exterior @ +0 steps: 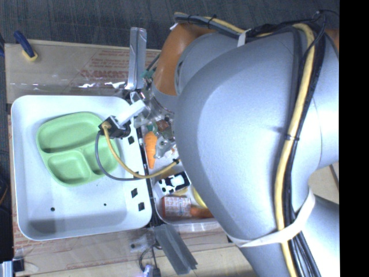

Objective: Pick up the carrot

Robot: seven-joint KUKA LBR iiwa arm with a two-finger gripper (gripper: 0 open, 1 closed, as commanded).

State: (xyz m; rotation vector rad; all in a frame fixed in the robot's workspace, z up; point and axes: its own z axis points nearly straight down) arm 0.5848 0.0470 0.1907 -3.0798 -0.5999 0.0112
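So my gripper [154, 133] is down at the middle of the frame with the carrot [150, 147] pinched between its fingers, right by the edge between the bins. Green tray [72, 149] sits in the left bin [34, 212].

You're looking down at a wooden surface [69, 59] under even, soft light, with dark grey carpeted floor [86, 4] running along the top. A blue clamp [24, 44] grips its upper-left corner. A clear glossy sheet [86, 77] lies across the wood and catches small glints.
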